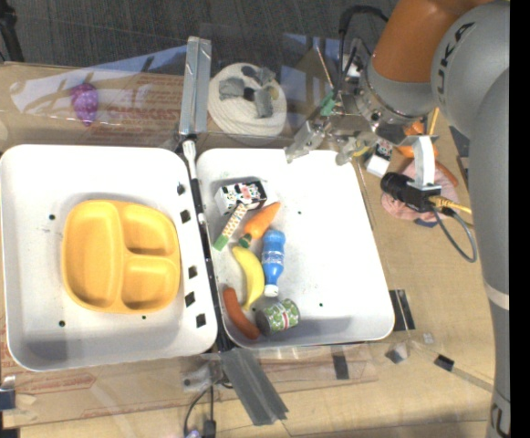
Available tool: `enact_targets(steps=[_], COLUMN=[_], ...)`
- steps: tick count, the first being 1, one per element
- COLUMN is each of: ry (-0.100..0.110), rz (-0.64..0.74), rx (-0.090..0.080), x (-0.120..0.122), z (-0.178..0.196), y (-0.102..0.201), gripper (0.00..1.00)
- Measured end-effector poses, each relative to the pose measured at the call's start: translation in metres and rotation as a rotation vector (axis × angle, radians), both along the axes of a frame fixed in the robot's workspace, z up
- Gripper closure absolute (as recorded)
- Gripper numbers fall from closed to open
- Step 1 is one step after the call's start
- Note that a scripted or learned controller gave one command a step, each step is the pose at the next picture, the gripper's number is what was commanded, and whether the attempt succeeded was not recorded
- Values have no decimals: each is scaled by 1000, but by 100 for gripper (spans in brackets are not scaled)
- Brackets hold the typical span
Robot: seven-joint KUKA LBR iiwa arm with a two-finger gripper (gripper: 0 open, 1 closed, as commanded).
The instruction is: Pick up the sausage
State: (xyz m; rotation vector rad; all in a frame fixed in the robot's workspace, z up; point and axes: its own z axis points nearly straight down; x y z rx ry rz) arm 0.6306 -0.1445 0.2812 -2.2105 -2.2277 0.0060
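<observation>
The sausage (pixel 236 312) is a short reddish-brown link lying at the near left corner of the right bin (pixel 337 245), against the bin's left wall. It touches the banana (pixel 250 276) and sits next to a green can (pixel 278 316). My gripper (pixel 319 151) hangs over the far edge of the right bin, well away from the sausage. Its two fingers stand apart, open, with nothing between them.
A blue bottle (pixel 273 254), a carrot (pixel 261 219) and a black-and-white box (pixel 244 192) crowd the right bin's left side. The left bin (pixel 27 181) holds a yellow divided tray (pixel 123 255). A white coil (pixel 246 100) lies behind the bins. Cables trail at the right.
</observation>
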Motion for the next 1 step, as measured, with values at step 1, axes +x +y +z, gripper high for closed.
enact_targets(steps=[1], ry=[2], rz=[-235], rx=[0], x=[-27], z=[-68], y=[49], gripper=[0])
